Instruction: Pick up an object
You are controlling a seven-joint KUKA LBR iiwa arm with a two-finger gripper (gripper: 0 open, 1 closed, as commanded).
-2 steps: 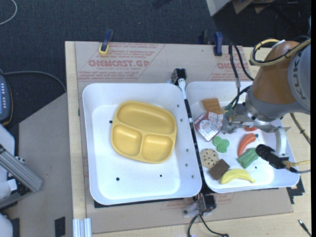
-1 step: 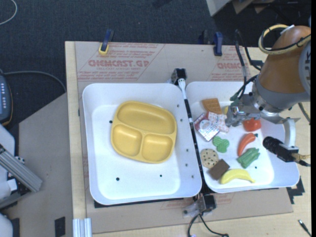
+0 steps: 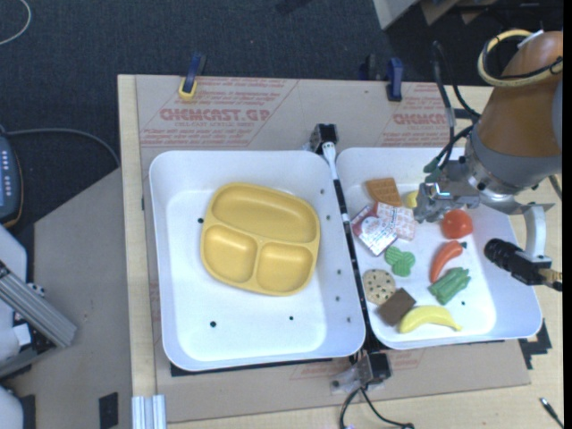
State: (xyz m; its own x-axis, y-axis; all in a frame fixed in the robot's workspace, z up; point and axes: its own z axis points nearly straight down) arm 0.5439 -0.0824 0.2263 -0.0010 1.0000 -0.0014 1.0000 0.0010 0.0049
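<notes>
The right bin [image 3: 509, 320] holds several toy foods: a tan cracker [image 3: 382, 189], white and red wrapped packets [image 3: 384, 226], a red tomato [image 3: 457, 223], an orange-red carrot [image 3: 447, 257], green beans [image 3: 450, 282], a small green piece [image 3: 400, 260], a cookie [image 3: 379, 284], a brown block [image 3: 397, 305] and a yellow banana [image 3: 429, 320]. My gripper [image 3: 433, 199] hangs over the upper middle of this bin, between the cracker and the tomato, just right of the packets. Its tips are hidden by the wrist body, and I see nothing held.
The left bin [image 3: 179, 239] carries a yellow divided plate [image 3: 259, 238]. A black clamp [image 3: 323, 138] sits where the bins meet at the back. The arm's grey and orange body [image 3: 523, 123] looms over the right bin's far right corner. Cables run behind the bench.
</notes>
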